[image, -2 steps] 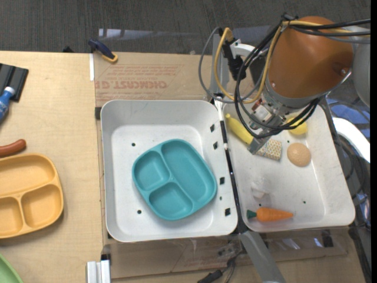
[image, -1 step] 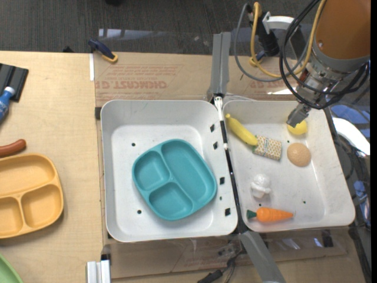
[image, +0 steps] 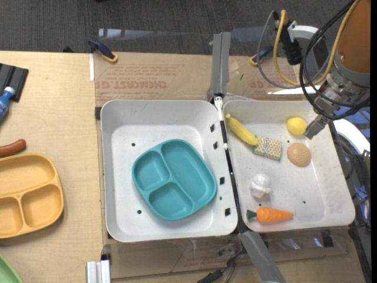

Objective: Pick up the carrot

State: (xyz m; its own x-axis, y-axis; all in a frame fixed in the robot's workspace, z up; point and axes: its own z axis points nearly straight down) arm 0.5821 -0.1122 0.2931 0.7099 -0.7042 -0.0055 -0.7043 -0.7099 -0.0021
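Observation:
The carrot (image: 272, 215), orange with a green stub at its left end, lies flat near the front edge of the right bin (image: 330, 211). My gripper (image: 314, 127) hangs over the far right part of that bin, just right of a yellow lemon (image: 296, 125). It is well behind the carrot and to its right, and holds nothing that I can see. The arm's orange band (image: 356, 34) rises at the top right.
The right bin also holds a banana (image: 241, 131), a speckled cracker-like block (image: 268, 148), a tan egg-shaped thing (image: 298, 154) and a small white object (image: 260, 186) just behind the carrot. A teal divided plate (image: 172, 178) lies in the left bin (image: 118, 128). Cables (image: 283, 46) hang behind.

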